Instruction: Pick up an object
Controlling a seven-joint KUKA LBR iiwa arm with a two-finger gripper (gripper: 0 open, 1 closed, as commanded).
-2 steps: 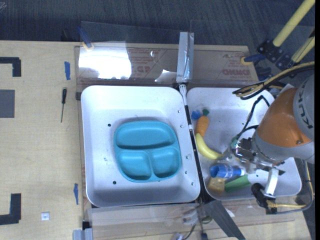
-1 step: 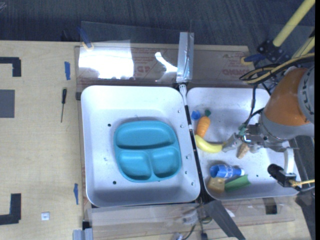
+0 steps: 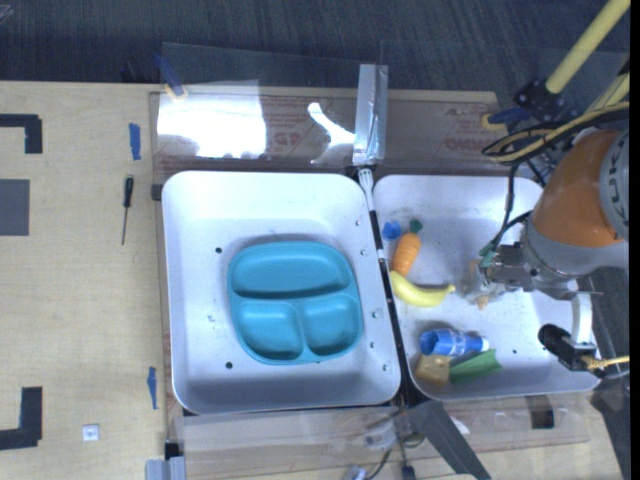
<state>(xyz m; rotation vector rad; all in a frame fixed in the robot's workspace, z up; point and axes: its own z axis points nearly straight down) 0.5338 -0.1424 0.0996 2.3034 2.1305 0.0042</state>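
The gripper [image 3: 486,286] hangs low in the right bin [image 3: 450,200], its fingers too small and blurred for their spread, or any load, to be told. The arm [image 3: 580,208] is cut off at the right edge and hides that bin's right side. Just left of the gripper lies a banana [image 3: 420,290], with a carrot [image 3: 406,252] above it. A blue bottle [image 3: 452,344] and a green piece [image 3: 474,365] lie near the front wall. The left bin [image 3: 190,218] holds a blue tray [image 3: 295,300], with bare floor around it.

Left of the claw [image 3: 484,286], the blue tray [image 3: 294,300] is looking like smooth matt plastic; the white bins [image 3: 190,268] are gleaming glossy; the surface [image 3: 70,308] is showing pale wood.
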